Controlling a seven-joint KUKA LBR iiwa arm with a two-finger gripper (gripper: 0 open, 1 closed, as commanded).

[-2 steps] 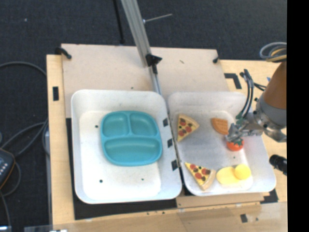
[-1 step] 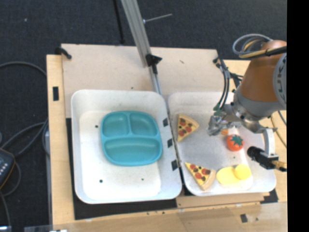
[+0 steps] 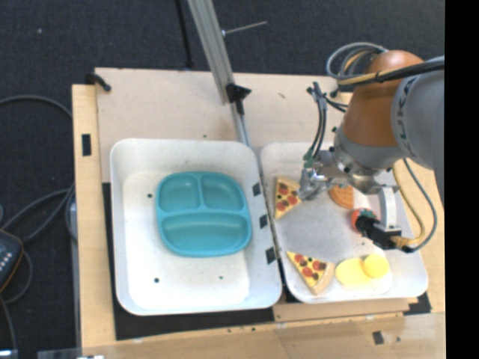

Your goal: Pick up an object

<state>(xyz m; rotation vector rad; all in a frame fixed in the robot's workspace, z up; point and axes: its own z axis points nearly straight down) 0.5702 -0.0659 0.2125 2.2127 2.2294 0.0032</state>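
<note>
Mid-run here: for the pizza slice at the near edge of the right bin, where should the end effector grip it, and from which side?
Come straight down from above. The pizza slice lies flat on the floor of the right bin, so no side approach gets under it. Close across its narrower pointed half, toward the bin's left wall, with the fingers spanning the two straight edges. The crust end sits close to the yellow toy, which would likely crowd the fingers.

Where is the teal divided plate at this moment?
The teal divided plate lies in the middle of the left bin in the camera view, apart from the pizza slice just across the divide in the right bin.
</note>
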